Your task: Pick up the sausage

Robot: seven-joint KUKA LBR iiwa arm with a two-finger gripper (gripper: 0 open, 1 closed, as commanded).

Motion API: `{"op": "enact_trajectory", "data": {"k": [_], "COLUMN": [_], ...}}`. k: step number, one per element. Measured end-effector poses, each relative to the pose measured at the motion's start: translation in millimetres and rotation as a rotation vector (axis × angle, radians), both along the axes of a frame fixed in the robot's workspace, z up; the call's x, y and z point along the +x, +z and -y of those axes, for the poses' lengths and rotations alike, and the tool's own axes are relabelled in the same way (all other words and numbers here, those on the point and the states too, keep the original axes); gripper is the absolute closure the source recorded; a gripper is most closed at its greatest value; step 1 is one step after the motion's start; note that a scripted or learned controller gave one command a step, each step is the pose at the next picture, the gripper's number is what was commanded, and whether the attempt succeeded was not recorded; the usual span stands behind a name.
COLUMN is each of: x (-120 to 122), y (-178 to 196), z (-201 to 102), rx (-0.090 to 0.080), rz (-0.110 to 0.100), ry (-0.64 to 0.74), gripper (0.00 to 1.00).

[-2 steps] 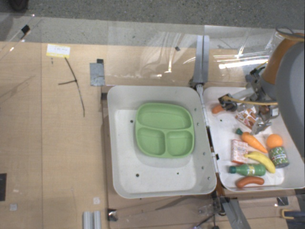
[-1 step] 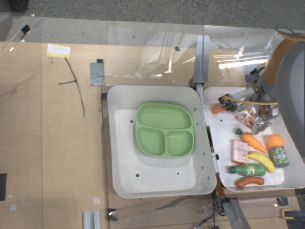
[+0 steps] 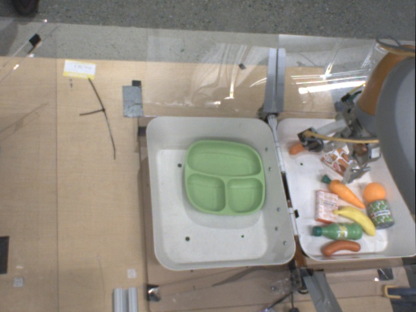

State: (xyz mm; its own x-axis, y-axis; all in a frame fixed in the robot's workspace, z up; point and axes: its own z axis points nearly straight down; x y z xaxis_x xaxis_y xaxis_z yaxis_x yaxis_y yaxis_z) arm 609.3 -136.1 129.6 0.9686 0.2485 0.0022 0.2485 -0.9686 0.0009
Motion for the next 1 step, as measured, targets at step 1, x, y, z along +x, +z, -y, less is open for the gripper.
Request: {"op": "enact_trajectory", "data": {"k": [1], "x": [0.0], "y": [0.0], "z": [0.0], "rx": [0.000], "rz": [0.000], "ry": [0.000], "gripper": [0.00]}}
